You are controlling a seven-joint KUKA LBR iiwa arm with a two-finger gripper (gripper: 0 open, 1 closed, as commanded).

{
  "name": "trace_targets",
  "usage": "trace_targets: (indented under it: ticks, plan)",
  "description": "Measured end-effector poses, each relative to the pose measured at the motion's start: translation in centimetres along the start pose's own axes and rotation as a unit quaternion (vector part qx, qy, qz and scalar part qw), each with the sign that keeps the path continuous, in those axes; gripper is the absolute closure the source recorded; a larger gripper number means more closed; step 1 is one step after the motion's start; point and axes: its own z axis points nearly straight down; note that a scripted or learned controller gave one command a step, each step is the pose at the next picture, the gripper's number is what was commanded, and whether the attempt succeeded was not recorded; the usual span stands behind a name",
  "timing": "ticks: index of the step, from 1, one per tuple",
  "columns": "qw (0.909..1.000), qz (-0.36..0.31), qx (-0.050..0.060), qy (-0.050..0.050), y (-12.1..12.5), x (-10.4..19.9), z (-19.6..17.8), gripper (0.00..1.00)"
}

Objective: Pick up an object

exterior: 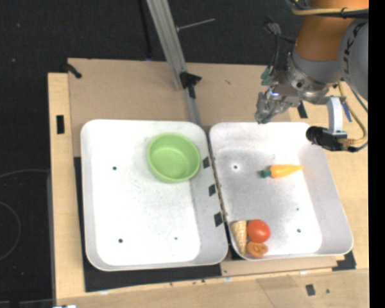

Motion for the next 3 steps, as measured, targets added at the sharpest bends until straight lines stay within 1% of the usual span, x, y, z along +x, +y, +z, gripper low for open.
trace_targets:
  ticks: [1,2,3]
  plan:
    - [1.0,-0.002,0.001,0.0,-0.5,5.0,1.7,1.0]
    - [1.0,-0.002,0.001,0.0,-0.5,9.7,3.2,1.0]
    - [1.0,-0.002,0.0,0.0,0.0,14.2,3.7,1.0]
